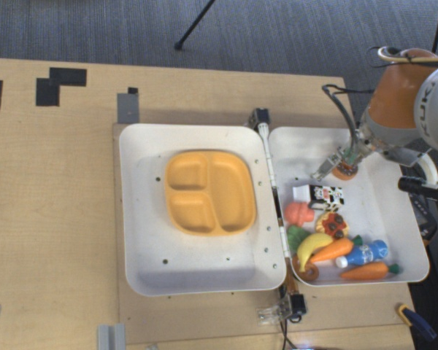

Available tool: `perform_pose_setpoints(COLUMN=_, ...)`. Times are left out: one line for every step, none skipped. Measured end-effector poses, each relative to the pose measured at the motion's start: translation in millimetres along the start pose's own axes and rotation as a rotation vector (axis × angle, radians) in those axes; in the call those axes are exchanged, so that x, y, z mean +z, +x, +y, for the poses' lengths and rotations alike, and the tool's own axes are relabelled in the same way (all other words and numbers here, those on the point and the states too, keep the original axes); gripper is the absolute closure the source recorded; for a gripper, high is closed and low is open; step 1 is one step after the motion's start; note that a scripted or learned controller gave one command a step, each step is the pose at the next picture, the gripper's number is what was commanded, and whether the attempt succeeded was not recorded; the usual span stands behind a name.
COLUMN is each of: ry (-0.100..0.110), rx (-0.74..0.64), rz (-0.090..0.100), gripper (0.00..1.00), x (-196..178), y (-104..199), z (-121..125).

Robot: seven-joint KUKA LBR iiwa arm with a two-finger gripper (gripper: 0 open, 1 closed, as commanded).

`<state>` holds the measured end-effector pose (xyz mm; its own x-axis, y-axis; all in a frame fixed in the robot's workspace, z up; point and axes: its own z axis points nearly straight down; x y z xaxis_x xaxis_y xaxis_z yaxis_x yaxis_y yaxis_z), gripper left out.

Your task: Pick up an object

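Grey carpet runs along the top, and below it sits a pale wooden bench with two shallow white bins side by side. Taking the orange divided plate as the landmark: it lies flat in the middle of the left bin, probably parked there as a drop-off spot, since nothing is on it.

Everything pickable is off to the plate's right, over the divider, in the right bin. The toys are bunched into the corner of that bin nearest the plate's lower right: a pink lump, a banana, a carrot, a second carrot further right, a blue bottle between them, and a small black-and-white box at the top of the pile. They touch and overlap, so it looks like they were just dumped in.

The arm comes in from far right of the plate, and the gripper hangs over the upper part of the right bin, just above the pile. A small orange thing sits right at the fingers, but honestly it's too small and blurry to say whether it's gripped or just lying next to them, or how the fingers are set. So the grab isn't confirmed.
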<state>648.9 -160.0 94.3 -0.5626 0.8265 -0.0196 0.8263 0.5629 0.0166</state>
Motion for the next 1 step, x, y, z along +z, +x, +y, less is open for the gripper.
perform_pose_setpoints(ry=-0.006, rx=-0.029, rz=-0.003, gripper=0.00, x=-3.1, y=83.4, z=-23.4)
